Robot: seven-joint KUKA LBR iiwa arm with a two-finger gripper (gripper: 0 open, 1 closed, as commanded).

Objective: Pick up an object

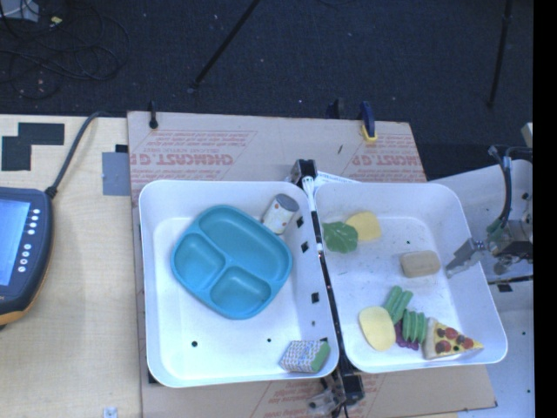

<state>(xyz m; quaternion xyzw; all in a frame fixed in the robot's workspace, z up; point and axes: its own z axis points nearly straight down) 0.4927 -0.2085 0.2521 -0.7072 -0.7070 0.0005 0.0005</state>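
Note:
The right bin point(466, 212) holds several toy foods: a green leafy piece point(339, 237) beside a yellow piece point(365, 225), a tan block point(420, 263), a yellow oval point(377, 327), green bean pods point(399, 302) and a pizza slice point(449, 340). In the left bin point(161, 207) lie a blue divided plate point(231, 273), a small grey cup point(280, 213) on its side and a checkered block point(303, 355). My gripper point(461, 257) hangs at the right bin's right rim, just right of the tan block, with nothing seen in it.
A raised divider point(315, 259) separates the two bins. Both stand on a cardboard sheet point(261, 151). A tablet point(17, 246) lies on the bench at the far left. A blue clamp point(368, 120) grips the cardboard's back edge.

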